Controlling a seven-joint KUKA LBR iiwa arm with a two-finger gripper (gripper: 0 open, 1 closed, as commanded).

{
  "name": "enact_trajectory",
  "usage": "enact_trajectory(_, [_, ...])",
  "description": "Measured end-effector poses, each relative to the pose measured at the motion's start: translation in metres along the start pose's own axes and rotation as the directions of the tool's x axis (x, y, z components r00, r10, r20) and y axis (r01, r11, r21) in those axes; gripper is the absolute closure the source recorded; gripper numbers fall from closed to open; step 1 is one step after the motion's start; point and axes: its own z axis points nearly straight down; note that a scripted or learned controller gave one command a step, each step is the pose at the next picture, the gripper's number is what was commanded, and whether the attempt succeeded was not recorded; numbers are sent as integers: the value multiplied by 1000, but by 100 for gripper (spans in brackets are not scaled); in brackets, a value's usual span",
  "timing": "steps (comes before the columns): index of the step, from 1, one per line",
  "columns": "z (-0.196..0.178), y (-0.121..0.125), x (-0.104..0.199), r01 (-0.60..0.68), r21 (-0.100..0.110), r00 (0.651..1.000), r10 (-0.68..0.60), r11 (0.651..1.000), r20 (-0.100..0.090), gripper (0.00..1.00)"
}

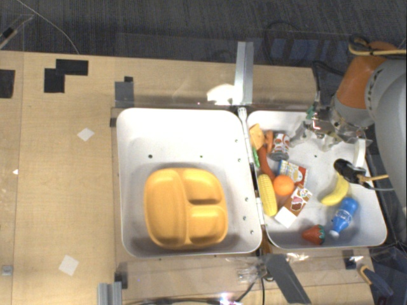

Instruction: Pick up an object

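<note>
Two white bins sit side by side. The left bin (pixel 127 170) holds one yellow divided tray (pixel 186 206). The right bin (pixel 375 230) holds the pickable clutter: one banana (pixel 335 192), one corn cob (pixel 268 195), one blue bottle (pixel 341 217), one orange (pixel 283 186), one strawberry (pixel 313 234). The arm (pixel 375 88) hangs over the right bin's far corner, its gripper (pixel 321 129) carrying nothing; I judge it is approaching and must next descend onto one object.

Two white bins sitting side by side on the tabletop (pixel 57 189).
A yellow divided tray (pixel 186 206) is lying in the left bin (pixel 181 129); a banana (pixel 336 192), orange (pixel 283 186), corn cob (pixel 268 194) and blue bottle (pixel 342 218) are crowding the right bin (pixel 375 230), the gripper (pixel 320 127) hovering near its far edge.
</note>
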Motion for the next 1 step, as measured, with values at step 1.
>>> enact_trajectory(1, [-67,22,-22,38,-6,999,-38,999,2,0])
